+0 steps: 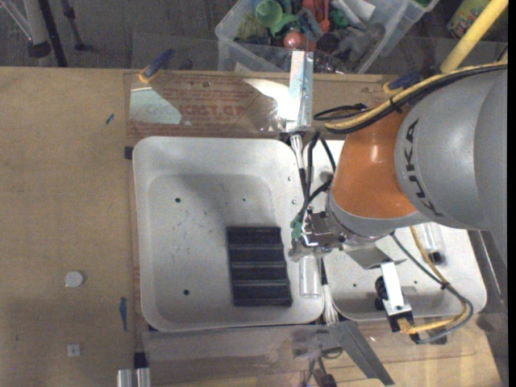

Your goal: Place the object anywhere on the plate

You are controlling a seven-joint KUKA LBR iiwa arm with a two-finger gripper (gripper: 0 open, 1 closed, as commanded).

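Note:
A black ribbed rectangular plate (258, 266) lies flat in the front right part of the left white bin (173, 216). The grey arm with its orange band (367, 180) reaches in from the right and hangs over the divide between the two bins. My gripper (310, 274) sits below the wrist, just right of the plate's right edge, over the rim between the bins. The wrist and its cables hide most of it. I see no loose object between the bins or on the plate.
The right bin (451, 293) lies mostly under the arm, with a white and black cable fitting (393, 297) over it. A clear tub of coloured toys (314, 10) stands behind the bins. A small white disc (74, 279) lies on the bench at left.

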